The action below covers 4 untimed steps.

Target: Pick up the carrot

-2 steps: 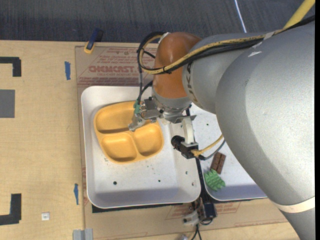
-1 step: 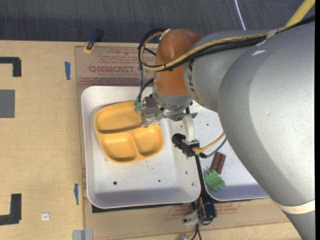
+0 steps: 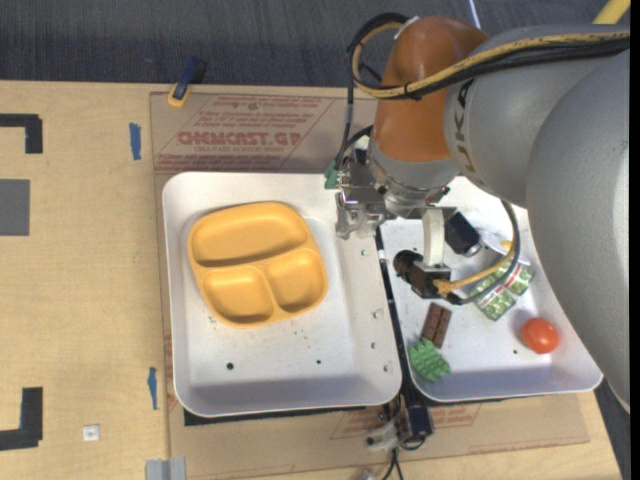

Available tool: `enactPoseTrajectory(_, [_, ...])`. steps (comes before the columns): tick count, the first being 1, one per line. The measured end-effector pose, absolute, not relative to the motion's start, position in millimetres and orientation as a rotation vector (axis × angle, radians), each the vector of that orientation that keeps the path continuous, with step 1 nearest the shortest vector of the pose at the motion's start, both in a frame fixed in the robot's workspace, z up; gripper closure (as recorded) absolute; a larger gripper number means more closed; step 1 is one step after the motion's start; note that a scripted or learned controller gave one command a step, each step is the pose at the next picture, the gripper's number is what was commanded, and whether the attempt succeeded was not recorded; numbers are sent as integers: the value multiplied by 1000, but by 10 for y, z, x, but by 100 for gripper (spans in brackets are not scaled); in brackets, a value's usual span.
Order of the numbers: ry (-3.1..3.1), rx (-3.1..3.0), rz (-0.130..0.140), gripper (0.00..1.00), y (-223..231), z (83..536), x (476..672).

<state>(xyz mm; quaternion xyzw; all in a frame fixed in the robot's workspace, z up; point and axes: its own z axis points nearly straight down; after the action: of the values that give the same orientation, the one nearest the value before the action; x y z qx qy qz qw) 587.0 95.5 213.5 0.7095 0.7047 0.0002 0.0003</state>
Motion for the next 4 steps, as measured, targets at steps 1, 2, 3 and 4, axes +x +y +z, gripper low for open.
enactPoseTrajectory(1, [2214, 2229, 0, 0, 957, 2133, 5868])
enactPoseTrajectory(2, [2544, 1841, 3, 0, 1308, 1437, 6541])
enactPoseTrajectory(3, [2395, 2030, 3, 0, 1269, 2011, 6510])
enactPoseTrajectory(4, [2508, 1894, -2, 0, 1230, 1541, 6240])
